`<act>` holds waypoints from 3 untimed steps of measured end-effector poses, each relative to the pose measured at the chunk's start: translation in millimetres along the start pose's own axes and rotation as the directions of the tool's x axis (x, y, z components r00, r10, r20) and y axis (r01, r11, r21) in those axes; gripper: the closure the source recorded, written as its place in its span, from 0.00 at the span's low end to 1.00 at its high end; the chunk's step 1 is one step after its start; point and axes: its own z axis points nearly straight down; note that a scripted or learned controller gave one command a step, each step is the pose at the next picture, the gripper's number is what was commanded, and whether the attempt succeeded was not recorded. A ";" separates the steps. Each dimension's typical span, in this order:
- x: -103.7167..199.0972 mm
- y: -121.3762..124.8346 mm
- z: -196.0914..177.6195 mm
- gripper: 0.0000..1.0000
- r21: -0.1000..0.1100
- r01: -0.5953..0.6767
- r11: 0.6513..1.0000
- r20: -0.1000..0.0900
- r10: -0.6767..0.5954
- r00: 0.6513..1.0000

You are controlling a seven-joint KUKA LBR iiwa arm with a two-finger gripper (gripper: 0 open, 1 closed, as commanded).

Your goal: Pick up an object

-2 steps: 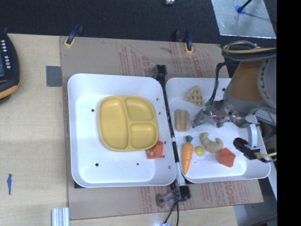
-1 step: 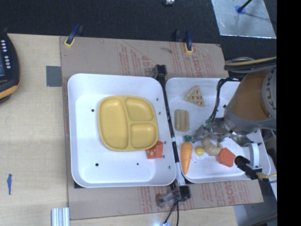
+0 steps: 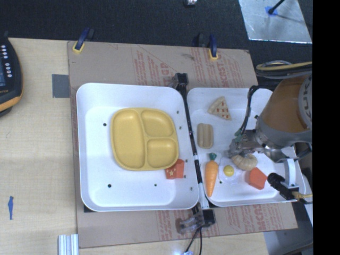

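Observation:
My gripper (image 3: pixel 240 146) hangs low in the right bin (image 3: pixel 265 198), under the grey and orange wrist (image 3: pixel 284 113). A beige rounded object (image 3: pixel 246 161) lies right below it, touching or nearly so. Close by are a small yellow ball (image 3: pixel 228 170), an orange-red block (image 3: pixel 256 178) and a carrot (image 3: pixel 211 176) along the bin's left wall. A tan bread-like piece (image 3: pixel 205 135) and a wedge-shaped waffle slice (image 3: pixel 219 108) lie farther back in the same bin.
The left bin (image 3: pixel 95 195) holds a yellow divided plate (image 3: pixel 143 138) with a small red piece (image 3: pixel 175 169) at its front right corner. Clamps sit between the bins at the back (image 3: pixel 181 80) and front (image 3: pixel 204 217). A pendant (image 3: pixel 6 73) lies at far left.

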 end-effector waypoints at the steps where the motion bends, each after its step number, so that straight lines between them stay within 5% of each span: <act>1: 0.1 0.1 0.3 0.00 -0.001 0.000 1.000 0.001 0.000 1.000; 2: -19.1 45.2 10.3 0.00 -0.005 0.003 1.000 0.001 -0.003 1.000; 3: 23.6 -9.0 11.1 0.00 0.006 0.002 1.000 -0.004 -0.002 1.000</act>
